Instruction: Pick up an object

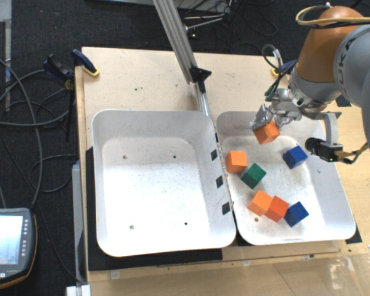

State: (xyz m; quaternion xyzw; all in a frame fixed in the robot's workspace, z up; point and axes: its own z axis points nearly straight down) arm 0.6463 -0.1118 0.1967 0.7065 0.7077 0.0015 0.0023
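At the upper right of the frame the gripper [264,121] holds a tilted orange cube [267,132] between its fingers, above the right bin [333,224]. In that bin lie an orange cube [237,161], a green cube [253,176], two blue cubes and two touching orange blocks [268,205].

A blue-and-yellow clamp [80,63] grips the wooden bench [142,79] near black cables [24,103].

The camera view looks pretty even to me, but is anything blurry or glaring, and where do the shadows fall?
Camera view: soft, even light; blocks sharp, each with a faint shadow on the right bin; no harsh glare on the left bin; the hand and its orange block look slightly soft.
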